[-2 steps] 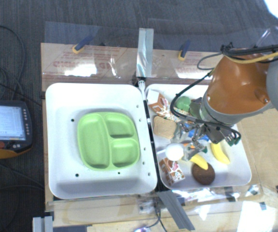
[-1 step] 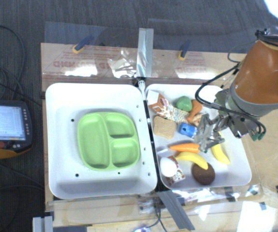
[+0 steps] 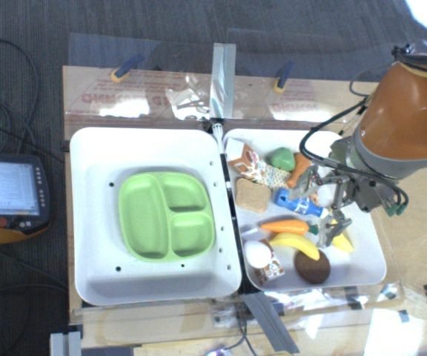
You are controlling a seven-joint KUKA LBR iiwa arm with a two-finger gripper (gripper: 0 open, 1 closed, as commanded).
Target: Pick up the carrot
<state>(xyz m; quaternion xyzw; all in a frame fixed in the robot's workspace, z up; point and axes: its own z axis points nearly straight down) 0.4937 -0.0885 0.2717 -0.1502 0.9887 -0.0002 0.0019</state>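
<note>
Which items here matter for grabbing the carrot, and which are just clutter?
Belongs to the job:
carrot, lying in the right bin
gripper, low over that bin, beside the carrot

Just lying about:
banana
brown ball
blue bottle
green ball
green divided plate in the left bin

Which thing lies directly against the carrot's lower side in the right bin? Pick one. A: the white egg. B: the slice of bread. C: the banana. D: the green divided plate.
C: the banana lies right under the carrot in the right bin, while the green divided plate sits in the left bin.
</note>
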